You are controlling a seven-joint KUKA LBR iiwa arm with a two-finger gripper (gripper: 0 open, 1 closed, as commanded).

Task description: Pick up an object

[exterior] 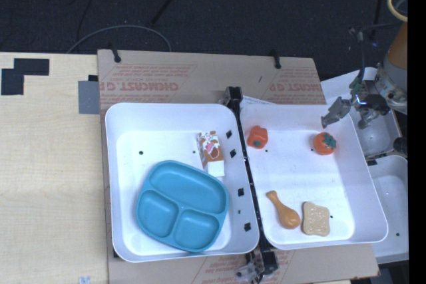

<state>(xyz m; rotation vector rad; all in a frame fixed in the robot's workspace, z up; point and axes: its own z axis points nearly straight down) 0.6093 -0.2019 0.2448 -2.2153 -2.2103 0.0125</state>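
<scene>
Orange tomato toy (324,143) is lying at two o'clock in the right bin (373,206); the end effector (351,113), fingers spread and holding nothing, is hovering nearby, risking a rim strike.

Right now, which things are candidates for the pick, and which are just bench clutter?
Candidates: tomato toy, orange pepper toy, drumstick toy, toast slice, small snack packet, blue divided plate.

Clutter: cardboard sheet, black divider clips, cables.
</scene>
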